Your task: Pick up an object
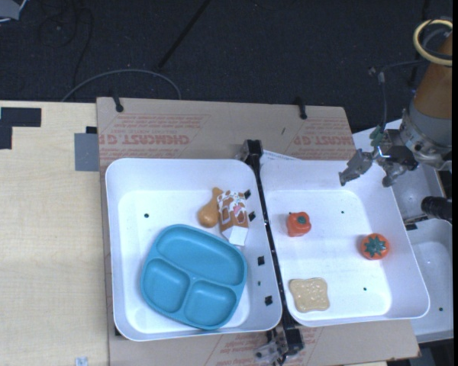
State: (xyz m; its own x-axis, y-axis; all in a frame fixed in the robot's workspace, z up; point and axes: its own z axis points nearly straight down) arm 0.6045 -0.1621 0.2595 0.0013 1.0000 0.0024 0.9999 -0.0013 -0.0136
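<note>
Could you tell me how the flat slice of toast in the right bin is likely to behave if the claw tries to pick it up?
The toast slice lies flat on the right bin floor, so fingers may struggle to get under its low edges. It looks like a small toy, probably light and fairly stiff. If pushed it would likely slide rather than roll.

The arm runs off the right edge — the gingerbread-house toy's details are too small to read.
</note>
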